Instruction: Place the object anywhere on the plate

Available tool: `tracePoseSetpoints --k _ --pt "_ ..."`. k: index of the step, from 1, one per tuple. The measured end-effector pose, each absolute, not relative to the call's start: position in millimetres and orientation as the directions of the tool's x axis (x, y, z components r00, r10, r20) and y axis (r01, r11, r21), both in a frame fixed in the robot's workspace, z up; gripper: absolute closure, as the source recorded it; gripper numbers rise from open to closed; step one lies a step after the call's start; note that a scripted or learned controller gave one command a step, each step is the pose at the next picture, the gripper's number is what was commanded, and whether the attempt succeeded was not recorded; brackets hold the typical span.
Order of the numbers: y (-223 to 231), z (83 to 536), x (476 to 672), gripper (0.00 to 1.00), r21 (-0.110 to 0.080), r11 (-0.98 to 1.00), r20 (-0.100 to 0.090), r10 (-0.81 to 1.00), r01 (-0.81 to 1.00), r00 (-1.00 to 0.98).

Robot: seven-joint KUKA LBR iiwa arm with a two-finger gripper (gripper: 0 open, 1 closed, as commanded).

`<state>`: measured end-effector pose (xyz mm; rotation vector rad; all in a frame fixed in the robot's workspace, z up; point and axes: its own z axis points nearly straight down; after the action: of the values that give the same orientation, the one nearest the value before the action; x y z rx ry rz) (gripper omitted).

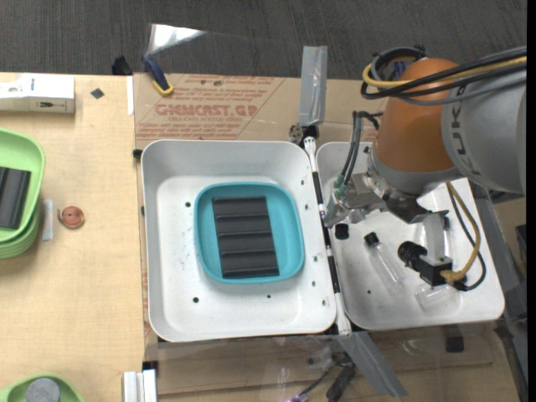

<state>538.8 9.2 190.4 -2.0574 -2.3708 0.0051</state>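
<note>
the plate sits in the left bin, a ribbed block on it, the right bin alongside.

Grey arm with orange band, yellow and black cables.

Teal plate w/ dark ribbed object, white bins, orange-banded grey arm

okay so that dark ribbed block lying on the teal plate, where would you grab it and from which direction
Probably from straight above, fingers closing across the short width of the dark ribbed block, near its middle. It lies flat on the teal plate, long axis running away from the camera, so only its long edges offer graspable sides; the plate's raised rim blocks a sideways approach.
</note>
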Motion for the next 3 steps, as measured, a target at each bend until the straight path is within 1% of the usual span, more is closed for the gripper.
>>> tracePoseSetpoints --k 1,2,3 --pt "100 183 517.1 1.00 -0.004 0.229 -0.001 0.973 0.973 -0.229" --pt "100 184 517.3 0.00 -0.003 0.228 -0.001 0.974 0.974 -0.228" --pt "44 200 568.9 0.00 -0.002 0.236 -0.002 0.972 0.972 -0.236"
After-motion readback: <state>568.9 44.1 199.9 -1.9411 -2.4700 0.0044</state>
